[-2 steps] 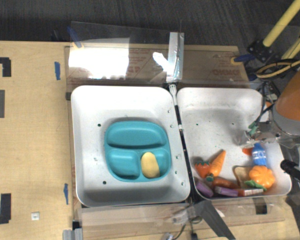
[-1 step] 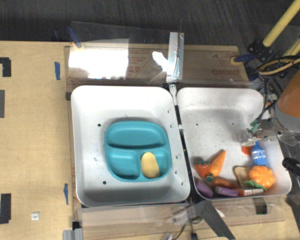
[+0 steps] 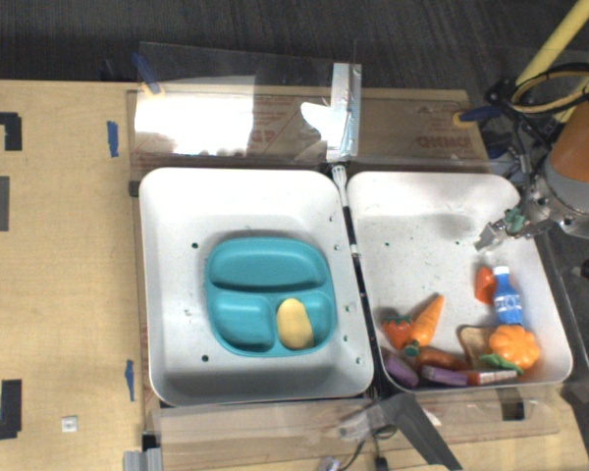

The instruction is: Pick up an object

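Observation:
The right bin [image 3: 422, 204] holds a pile of toy food along its near side: an orange carrot [image 3: 427, 318], a red tomato-like piece [image 3: 399, 333], a purple piece [image 3: 402, 369], a blue and white bottle [image 3: 507, 297] with a red-orange piece [image 3: 485, 284] beside it, and an orange pumpkin [image 3: 515, 346]. My gripper [image 3: 499, 232] hangs at the right bin's far right side, above and apart from the bottle, with nothing seen between its fingers. The left bin [image 3: 167, 263] bears a teal divided tray [image 3: 245, 287] with a yellow potato-like piece [image 3: 294, 323] in its near right compartment.
A clear plastic sheet with a metal strip [image 3: 344, 111] stands behind the bins. Cables and a yellow hose [image 3: 560, 42] lie at the far right, by the arm. The tan bench [image 3: 49, 263] stretches to the left.

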Controlling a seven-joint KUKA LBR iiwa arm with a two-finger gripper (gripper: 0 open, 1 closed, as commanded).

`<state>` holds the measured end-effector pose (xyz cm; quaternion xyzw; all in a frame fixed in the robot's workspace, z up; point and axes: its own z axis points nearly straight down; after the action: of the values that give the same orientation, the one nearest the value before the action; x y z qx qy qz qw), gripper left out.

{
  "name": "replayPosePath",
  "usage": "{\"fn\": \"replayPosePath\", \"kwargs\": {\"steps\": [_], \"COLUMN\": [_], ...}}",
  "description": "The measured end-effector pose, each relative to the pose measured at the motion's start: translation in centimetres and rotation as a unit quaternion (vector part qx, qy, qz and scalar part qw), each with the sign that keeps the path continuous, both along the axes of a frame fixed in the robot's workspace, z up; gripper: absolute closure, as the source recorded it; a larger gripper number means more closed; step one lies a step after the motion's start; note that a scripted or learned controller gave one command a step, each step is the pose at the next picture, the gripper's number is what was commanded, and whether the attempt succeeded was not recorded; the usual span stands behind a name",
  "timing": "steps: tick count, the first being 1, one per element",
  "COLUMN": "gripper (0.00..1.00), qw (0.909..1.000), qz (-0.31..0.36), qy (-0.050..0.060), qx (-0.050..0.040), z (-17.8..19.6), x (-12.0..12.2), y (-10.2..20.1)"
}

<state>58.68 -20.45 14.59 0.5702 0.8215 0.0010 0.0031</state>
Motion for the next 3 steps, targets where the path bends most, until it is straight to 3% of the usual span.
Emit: {"fn": "replayPosePath", "kwargs": {"steps": [1, 2, 3], "gripper": [0.0, 0.0, 1.0], "qw": [1.0, 0.9986, 0.9986], "qz": [0.0, 0.053, 0.052], "qy": [0.001, 0.0, -0.005], "qx": [0.0002, 0.0002, -0.0008], "z": [-0.1, -5.8, -4.6], "x": [0.0, -4.6, -4.3], "y": [0.0, 0.2, 0.2]}}
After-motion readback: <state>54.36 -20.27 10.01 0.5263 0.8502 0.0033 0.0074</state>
